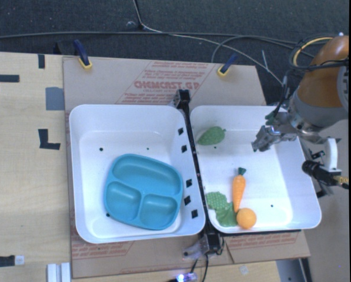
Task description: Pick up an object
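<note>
Gripper (263, 141) right of "CHEMCAST"-printed cardboard (163, 82)

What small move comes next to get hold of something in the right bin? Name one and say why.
Probably swing the gripper left and forward to hang over the carrot. The gripper sits near the right bin's far right side with nothing between its fingers, and the carrot lies apart in the bin's middle, with open floor on both sides, while the orange ball crowds the green pieces.
</note>
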Available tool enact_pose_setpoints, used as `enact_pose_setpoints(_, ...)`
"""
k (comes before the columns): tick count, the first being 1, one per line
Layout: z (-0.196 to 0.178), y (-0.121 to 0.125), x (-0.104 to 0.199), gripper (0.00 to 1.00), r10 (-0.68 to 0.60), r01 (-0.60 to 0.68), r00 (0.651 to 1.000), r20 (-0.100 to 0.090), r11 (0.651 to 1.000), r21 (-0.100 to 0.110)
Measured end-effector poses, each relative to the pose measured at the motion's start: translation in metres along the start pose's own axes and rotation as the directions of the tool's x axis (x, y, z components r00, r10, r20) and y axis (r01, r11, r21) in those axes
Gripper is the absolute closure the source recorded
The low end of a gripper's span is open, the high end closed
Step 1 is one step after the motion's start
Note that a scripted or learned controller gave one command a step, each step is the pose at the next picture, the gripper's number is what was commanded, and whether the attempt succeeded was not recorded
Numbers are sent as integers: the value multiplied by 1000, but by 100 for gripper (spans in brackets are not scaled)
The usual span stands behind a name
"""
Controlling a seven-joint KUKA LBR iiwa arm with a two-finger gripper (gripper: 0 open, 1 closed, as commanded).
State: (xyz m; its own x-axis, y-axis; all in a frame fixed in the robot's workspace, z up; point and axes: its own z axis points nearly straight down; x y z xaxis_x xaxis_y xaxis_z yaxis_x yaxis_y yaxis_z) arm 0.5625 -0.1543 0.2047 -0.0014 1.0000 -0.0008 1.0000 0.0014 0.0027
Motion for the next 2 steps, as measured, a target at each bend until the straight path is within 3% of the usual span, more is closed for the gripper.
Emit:
enact_pose_setpoints(1,-7,1,0,100,0,0,1000,-1,1000,2)
enact_pose_setpoints(2,-8,7,51,100,-5,5,1000,-2,1000,3)
